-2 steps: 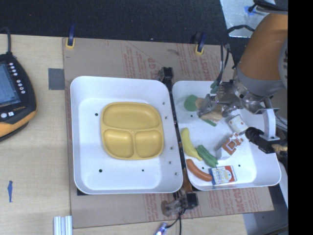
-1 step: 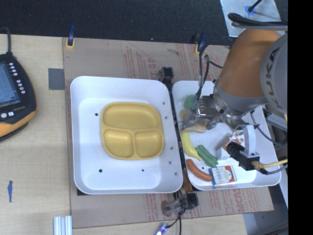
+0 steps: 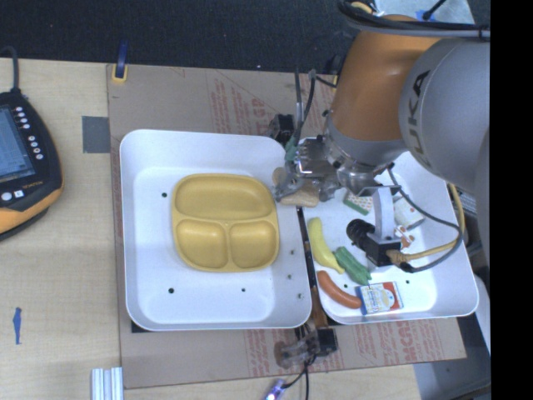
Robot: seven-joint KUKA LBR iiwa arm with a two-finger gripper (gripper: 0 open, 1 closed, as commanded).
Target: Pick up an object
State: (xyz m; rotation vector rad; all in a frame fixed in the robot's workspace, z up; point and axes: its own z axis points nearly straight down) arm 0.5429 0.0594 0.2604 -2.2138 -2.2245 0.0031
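Observation:
My gripper point(image 3: 304, 180) hangs over the wall between the two bins, at the far left corner of the right bin point(image 3: 454, 294). A tan, bread-coloured piece point(image 3: 297, 195) sits right under it, and whether it is gripped is unclear. In the right bin lie a yellow banana point(image 3: 321, 242), a green piece point(image 3: 353, 267), a red-orange sausage point(image 3: 337, 291) and a small blue, red and white box point(image 3: 380, 297). The arm hides the far part of this bin.
The left bin point(image 3: 141, 298) holds a yellow divided plate point(image 3: 225, 222). A white and orange item point(image 3: 405, 218) and a small white card point(image 3: 358, 202) lie in the right bin near the wrist. A teach pendant point(image 3: 21, 161) rests at the far left of the bench.

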